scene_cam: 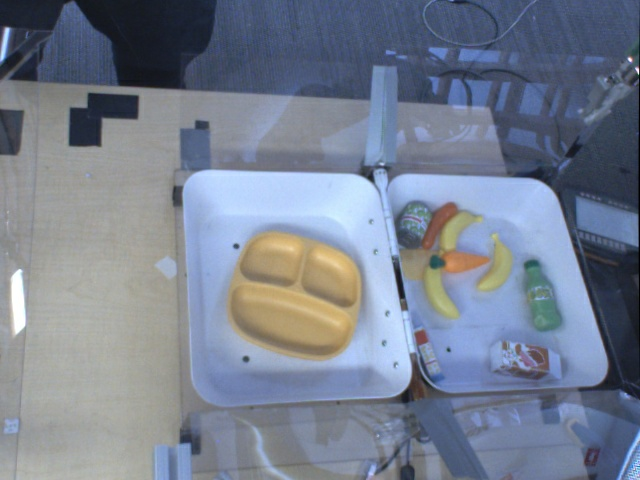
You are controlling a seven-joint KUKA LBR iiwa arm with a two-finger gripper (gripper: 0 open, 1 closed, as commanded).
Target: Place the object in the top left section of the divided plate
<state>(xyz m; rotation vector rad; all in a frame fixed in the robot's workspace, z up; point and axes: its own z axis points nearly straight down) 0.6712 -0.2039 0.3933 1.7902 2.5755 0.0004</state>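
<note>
Carton lies in right bin; yellow divided plate in left bin; pincer's state: cannot tell.

No lettering is showing clearly enough to read. The green plastic bottle, the small round green-labelled can and the red-and-white carton are each carrying printed labels, but the print is blurring into illegible patches.

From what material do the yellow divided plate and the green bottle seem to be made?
The divided plate looks like moulded plastic with a smooth, slightly matte finish: uniform yellow colour, rounded rims, soft highlights. The green bottle seems to be plastic too, probably a toy: its body is an even green with a printed label. Neither material can be confirmed from this view alone.
</note>
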